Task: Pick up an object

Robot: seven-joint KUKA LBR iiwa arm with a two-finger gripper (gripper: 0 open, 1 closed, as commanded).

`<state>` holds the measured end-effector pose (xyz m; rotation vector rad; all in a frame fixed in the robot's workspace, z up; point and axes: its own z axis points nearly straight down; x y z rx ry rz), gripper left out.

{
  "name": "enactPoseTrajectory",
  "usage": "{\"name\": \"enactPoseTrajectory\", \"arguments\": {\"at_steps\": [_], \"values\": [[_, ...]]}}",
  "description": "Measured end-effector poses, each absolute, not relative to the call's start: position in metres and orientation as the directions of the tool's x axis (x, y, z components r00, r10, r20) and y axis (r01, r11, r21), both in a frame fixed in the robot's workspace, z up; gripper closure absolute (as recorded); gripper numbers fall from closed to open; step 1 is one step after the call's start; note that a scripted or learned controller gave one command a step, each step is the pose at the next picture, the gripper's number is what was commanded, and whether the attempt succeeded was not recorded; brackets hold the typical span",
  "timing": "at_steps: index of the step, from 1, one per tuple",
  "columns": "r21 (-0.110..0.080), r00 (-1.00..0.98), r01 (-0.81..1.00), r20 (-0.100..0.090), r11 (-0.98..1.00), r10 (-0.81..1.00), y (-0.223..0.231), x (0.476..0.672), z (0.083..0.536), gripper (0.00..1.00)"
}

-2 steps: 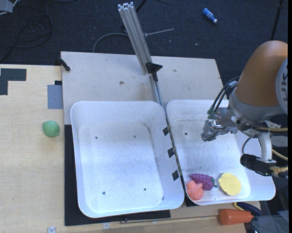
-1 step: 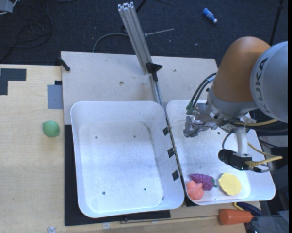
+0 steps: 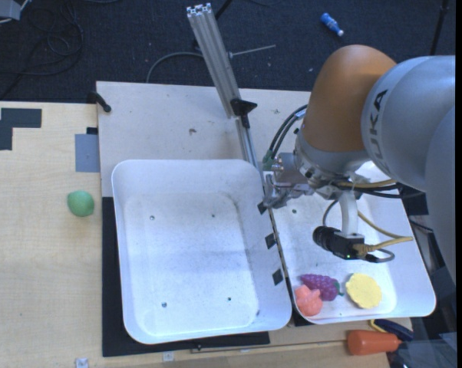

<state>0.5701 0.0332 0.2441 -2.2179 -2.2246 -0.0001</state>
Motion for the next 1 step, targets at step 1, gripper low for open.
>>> {"name": "enactPoseTrajectory", "arguments": {"at_steps": [1], "values": [[-0.002,-0.002,1.000,0.000,0.002,1.000,0.0817,0.5752,0.2287,1.00]]}}
